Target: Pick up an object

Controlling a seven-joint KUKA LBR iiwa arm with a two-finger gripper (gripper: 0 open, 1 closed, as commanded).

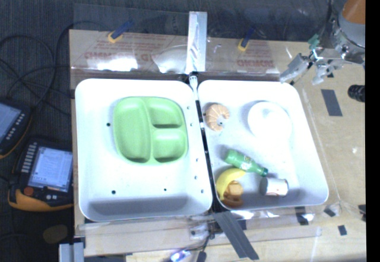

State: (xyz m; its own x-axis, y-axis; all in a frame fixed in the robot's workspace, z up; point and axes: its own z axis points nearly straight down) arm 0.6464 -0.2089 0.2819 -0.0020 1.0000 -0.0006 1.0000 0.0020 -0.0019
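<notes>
Objects for picking lie in the right bin (pixel 309 154), five in all: one shell-like orange-and-white piece (pixel 217 116) near the divider, one white bowl (pixel 270 119) turned upside down, one green bottle (pixel 244 162) lying on its side, one yellow banana-like toy (pixel 228 184) at the near edge, and one small white cylinder (pixel 273 186) just beside it. The left bin (pixel 95 189) holds one green divided plate (pixel 150 129). The gripper (pixel 317 65) hangs outside the right bin's far right corner, grasping nothing, its fingers spread apart.
</notes>
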